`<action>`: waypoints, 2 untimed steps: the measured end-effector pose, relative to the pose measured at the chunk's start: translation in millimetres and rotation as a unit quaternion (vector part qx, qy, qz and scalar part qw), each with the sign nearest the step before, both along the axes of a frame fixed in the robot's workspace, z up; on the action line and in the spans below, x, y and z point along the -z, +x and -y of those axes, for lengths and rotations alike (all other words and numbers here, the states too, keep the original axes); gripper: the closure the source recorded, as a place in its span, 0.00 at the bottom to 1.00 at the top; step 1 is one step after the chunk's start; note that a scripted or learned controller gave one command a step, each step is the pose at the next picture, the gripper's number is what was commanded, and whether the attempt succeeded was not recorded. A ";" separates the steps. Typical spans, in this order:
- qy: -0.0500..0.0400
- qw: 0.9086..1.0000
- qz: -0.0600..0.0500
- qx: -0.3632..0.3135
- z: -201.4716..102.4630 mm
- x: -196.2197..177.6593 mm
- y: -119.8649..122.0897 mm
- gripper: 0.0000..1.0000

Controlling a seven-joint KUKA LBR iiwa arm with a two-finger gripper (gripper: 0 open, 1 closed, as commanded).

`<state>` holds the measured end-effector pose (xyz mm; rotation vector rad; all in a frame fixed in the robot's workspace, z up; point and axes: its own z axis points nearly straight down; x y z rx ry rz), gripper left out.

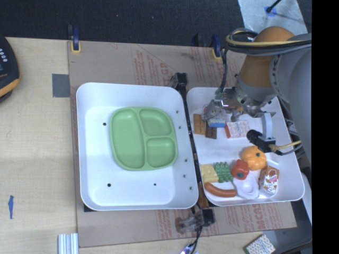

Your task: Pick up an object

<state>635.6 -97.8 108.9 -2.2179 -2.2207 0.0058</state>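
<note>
**Claw Hangs Over a Small Blue Block**

An orange toy pumpkin sits in the right white bin. Everything here is told from that pumpkin.

The claw is up the picture and to the left of the pumpkin, well apart from it. It hangs right over a small blue block. I cannot tell if the claw is open or closed, or if it touches the block.

Two brown blocks lie even further left of the pumpkin, just beside the blue block. A pink and white card lies flat, up and a bit left of the pumpkin.

A red toy tomato touches the pumpkin on its lower left side. Past the tomato, going left, come a green bumpy toy and then a yellow block. A toy sausage lies lower down and to the left. A white toy sits just below the pumpkin. A small packet lies below the pumpkin and a bit to the right.

Far to the left of the pumpkin is the left white bin. A green plate with three parts lies in it. Both bins rest on the tabletop.
</note>
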 end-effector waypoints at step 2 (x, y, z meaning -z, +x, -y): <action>0.000 1.000 0.005 -0.002 -5.2 14.8 11.7 0.00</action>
